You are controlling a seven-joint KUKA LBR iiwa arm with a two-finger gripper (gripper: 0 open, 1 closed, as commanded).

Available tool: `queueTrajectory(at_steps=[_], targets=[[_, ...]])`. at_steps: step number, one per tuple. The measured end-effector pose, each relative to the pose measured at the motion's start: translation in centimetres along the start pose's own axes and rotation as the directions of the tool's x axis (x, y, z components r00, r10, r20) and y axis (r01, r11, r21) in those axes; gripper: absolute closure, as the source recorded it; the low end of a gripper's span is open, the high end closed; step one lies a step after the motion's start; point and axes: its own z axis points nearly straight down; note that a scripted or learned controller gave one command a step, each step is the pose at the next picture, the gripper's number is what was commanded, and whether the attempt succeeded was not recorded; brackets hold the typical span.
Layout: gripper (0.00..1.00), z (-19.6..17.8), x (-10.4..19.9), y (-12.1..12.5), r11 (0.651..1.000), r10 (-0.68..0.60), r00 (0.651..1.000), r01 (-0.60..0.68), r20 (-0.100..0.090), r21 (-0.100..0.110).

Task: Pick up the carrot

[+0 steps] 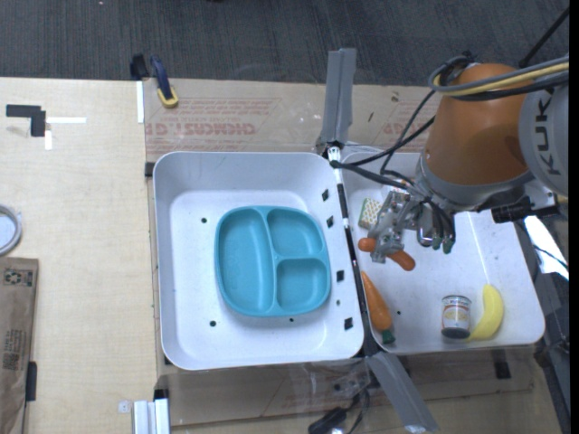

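- You see the carrot (376, 304) lying against the left wall of the right bin (516, 333), near its front corner.
- Your pincer (391, 240) hangs over that bin's left half, above a small orange piece (398, 259); can't tell how far it is open or if it grips anything.
- Blue 3-part plate (271, 260) sits in the left bin (181, 242).
- Banana (489, 313) and jar (456, 316) at front right.

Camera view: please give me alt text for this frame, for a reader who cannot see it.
The grey arm's claw hovers in the right white bin over a small orange sausage-shaped item, while the long orange carrot lies against that bin's left wall. A blue three-compartment plastic tray sits in the left white bin.
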Motion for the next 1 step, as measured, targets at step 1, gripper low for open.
queueTrajectory(at_steps=[1], targets=[[1.00,0.05,1.51,1.48,1.000,0.022,1.000,-0.022,-0.003,0.001]])
